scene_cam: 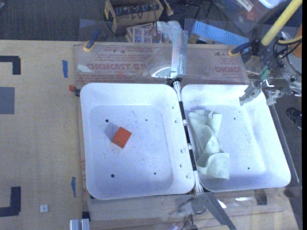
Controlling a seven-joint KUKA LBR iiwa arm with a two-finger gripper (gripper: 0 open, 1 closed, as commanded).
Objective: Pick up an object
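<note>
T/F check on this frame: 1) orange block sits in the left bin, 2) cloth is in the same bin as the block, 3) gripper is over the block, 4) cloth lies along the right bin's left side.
1) The orange block sits in the left bin. True.
2) The cloth shares the block's bin. False: it lies in the right bin.
3) The gripper is over the block. False: it is at the right bin's upper right corner, far from the block.
4) The cloth lies along the right bin's left side. True.
</note>
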